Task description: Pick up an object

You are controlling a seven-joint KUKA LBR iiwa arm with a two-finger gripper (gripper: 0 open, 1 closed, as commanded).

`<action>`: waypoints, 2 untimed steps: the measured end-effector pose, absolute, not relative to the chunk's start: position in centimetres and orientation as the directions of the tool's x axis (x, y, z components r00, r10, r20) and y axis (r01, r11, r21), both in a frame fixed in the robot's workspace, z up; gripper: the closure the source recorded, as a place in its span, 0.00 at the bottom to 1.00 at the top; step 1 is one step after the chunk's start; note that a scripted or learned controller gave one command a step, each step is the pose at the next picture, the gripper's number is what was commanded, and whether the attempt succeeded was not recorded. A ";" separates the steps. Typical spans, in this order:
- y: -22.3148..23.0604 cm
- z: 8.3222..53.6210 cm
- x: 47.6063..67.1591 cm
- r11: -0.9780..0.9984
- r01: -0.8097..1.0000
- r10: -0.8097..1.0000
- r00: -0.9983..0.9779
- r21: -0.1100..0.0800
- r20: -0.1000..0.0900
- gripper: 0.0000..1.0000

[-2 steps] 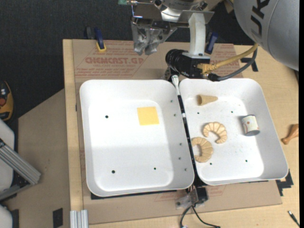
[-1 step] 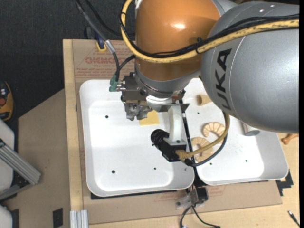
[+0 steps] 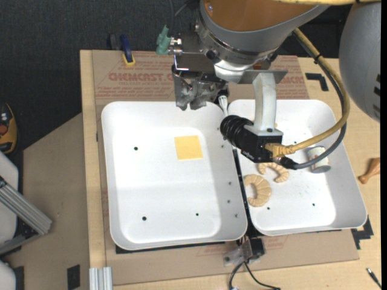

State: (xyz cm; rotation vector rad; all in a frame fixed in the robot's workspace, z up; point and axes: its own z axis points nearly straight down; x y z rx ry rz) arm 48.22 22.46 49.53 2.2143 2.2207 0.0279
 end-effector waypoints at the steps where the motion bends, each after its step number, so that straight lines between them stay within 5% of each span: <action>1: 22.4 36.6 47.8 -0.002 1.000 1.000 0.002 -0.012 -0.006 1.00; 2: 22.4 49.3 48.0 0.002 1.000 1.000 -0.002 0.014 0.007 1.00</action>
